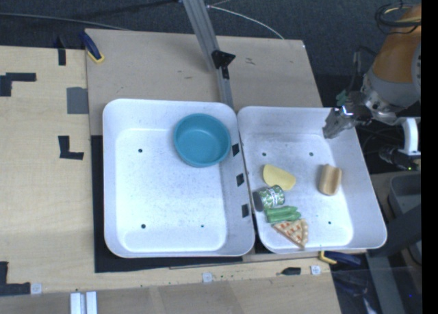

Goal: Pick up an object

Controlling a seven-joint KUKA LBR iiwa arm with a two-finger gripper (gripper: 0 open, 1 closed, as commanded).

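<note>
Hovering over the right bin's (356, 189) far right rim, your gripper (333, 128), jaws' state unclear, bread roll (329, 179) nearer you.

Both white bins (164, 237) are looking like smooth plastic, faintly speckled and softly shining. The blue bowl (201, 139) is showing a matt plastic surface. The small can (271, 197) is gleaming like metal. The tabletop (41, 189) is appearing as pale, matt wood-like board. The slanted pole (198, 18) is reading as brushed grey metal.
</note>
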